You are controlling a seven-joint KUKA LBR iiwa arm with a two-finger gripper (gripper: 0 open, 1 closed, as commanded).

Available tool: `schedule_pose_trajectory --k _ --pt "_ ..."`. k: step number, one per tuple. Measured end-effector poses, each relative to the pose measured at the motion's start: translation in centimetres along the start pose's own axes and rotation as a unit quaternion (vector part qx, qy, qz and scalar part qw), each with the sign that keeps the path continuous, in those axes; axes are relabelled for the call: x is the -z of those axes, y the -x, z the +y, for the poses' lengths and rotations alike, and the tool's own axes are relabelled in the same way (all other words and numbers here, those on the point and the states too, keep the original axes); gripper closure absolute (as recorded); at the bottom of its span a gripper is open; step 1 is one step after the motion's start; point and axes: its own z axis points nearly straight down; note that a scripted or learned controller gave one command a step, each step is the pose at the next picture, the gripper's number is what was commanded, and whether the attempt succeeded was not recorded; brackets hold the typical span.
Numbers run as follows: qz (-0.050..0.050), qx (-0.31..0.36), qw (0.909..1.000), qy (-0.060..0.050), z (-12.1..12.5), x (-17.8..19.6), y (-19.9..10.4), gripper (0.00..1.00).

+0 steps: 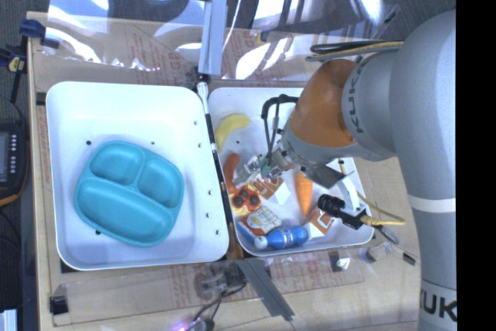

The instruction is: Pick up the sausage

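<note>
in the camera view you see the fingers (267, 164) low in the right bin (353, 238), centre right of the frame; whether they are wide or narrow, you cannot tell. the sausage (231, 170) lies just left of them, near the bin's left wall. a blue plate (129, 191) fills the left bin (66, 108).

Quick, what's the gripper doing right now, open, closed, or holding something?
Gripper: down in the right bin among the items; open, closed or holding anything cannot be told.
</note>
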Motion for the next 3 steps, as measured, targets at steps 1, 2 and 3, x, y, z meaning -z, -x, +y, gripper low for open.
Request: schedule_pose_trajectory --k 1,2,3 --pt "0.007 -0.009 0.9999 -0.005 3.2 -0.5 1.6 0.00" --pt "0.008 0.036 0.9993 -0.005 7.5 -0.6 3.5 0.00" --pt "0.013 0.015 0.9998 -0.005 -6.1 -0.6 0.6 0.00"
